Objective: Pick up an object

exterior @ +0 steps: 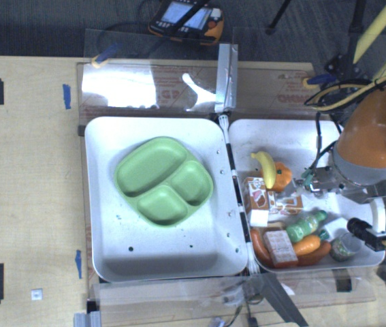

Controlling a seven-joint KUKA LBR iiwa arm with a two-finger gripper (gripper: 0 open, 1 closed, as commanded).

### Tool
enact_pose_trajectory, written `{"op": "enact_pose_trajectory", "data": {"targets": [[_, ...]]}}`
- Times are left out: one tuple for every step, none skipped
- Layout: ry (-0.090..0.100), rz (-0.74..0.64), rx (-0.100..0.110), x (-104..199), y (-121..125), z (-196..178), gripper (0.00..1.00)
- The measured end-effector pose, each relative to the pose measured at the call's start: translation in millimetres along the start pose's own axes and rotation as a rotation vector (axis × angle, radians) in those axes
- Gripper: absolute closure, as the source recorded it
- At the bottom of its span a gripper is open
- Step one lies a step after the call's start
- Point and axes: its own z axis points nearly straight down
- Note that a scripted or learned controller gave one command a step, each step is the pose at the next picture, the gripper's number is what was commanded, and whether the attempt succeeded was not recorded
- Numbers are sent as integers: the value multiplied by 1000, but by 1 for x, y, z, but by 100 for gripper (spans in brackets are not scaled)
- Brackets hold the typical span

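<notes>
The arm (368,148) hangs over the right bin (295,131), jaws low near the banana (266,167) and orange (283,176); I cannot tell how far they are open.

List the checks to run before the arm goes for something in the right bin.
1. The gripper over the right bin: ok.
2. Things to pick present, such as the banana, green bottle and carrot: ok.
3. Target apart from its neighbours: not ok, they lie crowded together.
4. The gripper free of any load: cannot tell.
5. Green plate lying in the left bin, away from the pile: ok.
</notes>
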Motion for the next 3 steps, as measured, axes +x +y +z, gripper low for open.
{"op": "enact_pose_trajectory", "data": {"targets": [[5, -113, 22, 13, 39, 26, 0], [0, -110, 13, 10, 42, 14, 100], [2, 168, 28, 74, 83, -71, 100]]}}
